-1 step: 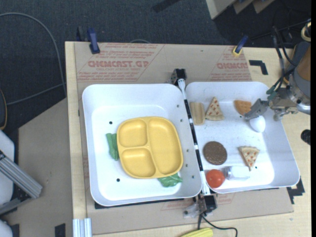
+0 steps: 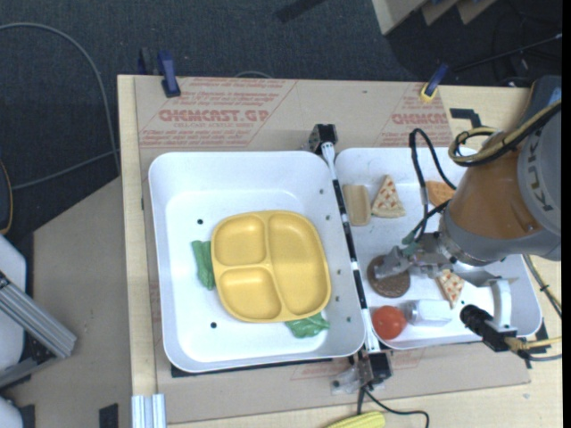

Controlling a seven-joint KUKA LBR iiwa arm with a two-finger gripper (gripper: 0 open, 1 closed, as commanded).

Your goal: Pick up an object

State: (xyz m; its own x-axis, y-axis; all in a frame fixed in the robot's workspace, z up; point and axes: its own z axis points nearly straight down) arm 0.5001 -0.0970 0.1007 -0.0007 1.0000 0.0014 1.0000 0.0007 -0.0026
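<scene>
nearest the camera in the right bin (image 2: 532,315), a red tomato-like piece (image 2: 389,321) lies by the front wall beside a clear pale item (image 2: 432,311), and just behind them the gripper (image 2: 412,259) sits low over a brown round patty (image 2: 390,277), a pizza slice (image 2: 450,286) lying under the wrist. the step in hand looks like the reach onto the patty, though the gripper's state cannot be told here, so the next move calls for a firm close and a straight lift. farther back lie a second pizza slice (image 2: 387,197) and a tan block (image 2: 357,204); the left bin (image 2: 169,239) carries a yellow divided plate (image 2: 269,265) over green leaves (image 2: 203,263).
</scene>
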